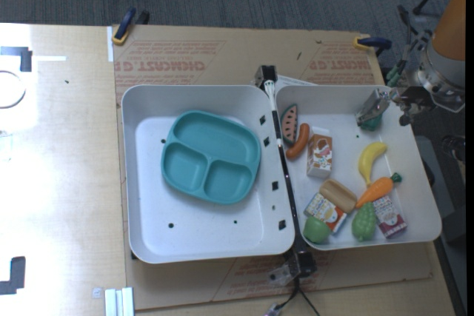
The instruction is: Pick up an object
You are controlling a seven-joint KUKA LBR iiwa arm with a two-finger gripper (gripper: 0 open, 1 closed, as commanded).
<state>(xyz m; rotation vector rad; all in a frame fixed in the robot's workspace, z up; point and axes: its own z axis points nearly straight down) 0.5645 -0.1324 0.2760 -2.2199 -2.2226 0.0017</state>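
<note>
The right bin holds several toy foods: a watermelon slice, a sausage, a small carton, a banana, a carrot, a bread roll, a green apple, a green vegetable and a red-and-white pack. My gripper hangs over the bin's far right corner, above and just beyond the banana. It touches none of the foods.
A teal divided plate lies in the left bin. Both bins rest on brown cardboard held by clamps. The arm's wrist reaches in over the right bin's far right rim.
</note>
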